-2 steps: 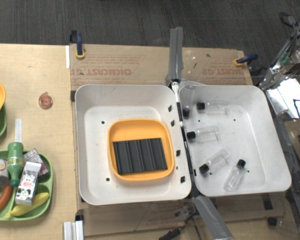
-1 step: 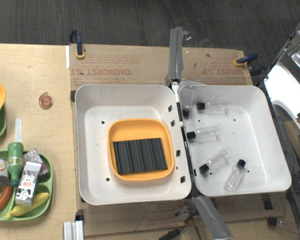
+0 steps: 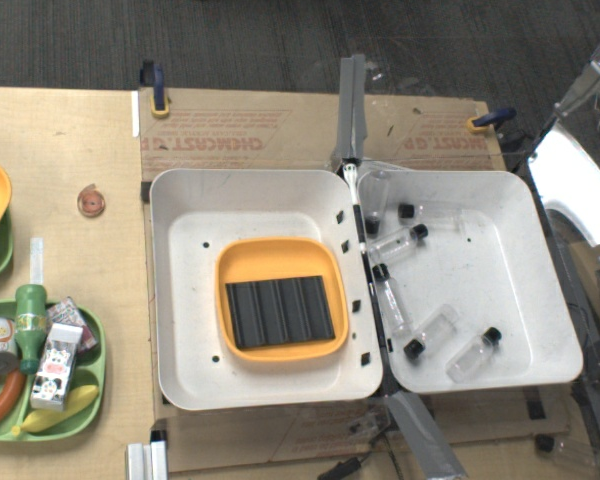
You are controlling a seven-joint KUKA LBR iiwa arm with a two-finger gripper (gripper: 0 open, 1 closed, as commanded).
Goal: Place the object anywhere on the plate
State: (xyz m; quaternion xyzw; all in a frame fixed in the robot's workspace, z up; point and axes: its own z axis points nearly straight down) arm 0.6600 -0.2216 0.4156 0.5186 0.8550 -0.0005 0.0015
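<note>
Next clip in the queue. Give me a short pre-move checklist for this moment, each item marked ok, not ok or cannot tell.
1. Orange plate sits inside the left bin: ok.
2. Dark ridged block already lies on the plate, within its rim: ok.
3. Clear vials with black caps lie scattered in the right bin, apart from the plate: ok.
4. Which object the task means: cannot tell.
5. Whether anything is gripped: cannot tell.
</note>
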